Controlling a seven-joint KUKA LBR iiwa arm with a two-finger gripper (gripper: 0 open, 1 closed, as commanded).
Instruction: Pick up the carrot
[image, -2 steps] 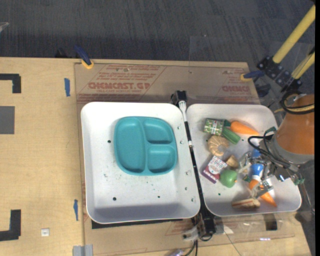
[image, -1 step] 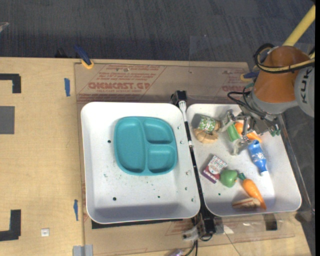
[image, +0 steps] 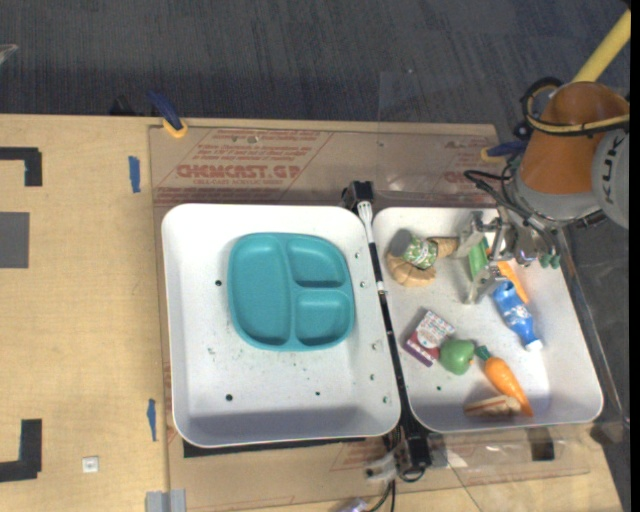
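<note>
Two white bins are sitting on the counter (image: 80, 300); the carrot (image: 502, 377) is lying ungrasped at lower right, while the hand (image: 492, 262) is hovering well above it, its spread unreadable.

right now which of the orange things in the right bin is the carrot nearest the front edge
The carrot with the green top, lying by the green apple near the bin's front. The other orange piece sits farther back, right by the gripper, above the blue tube.
</note>
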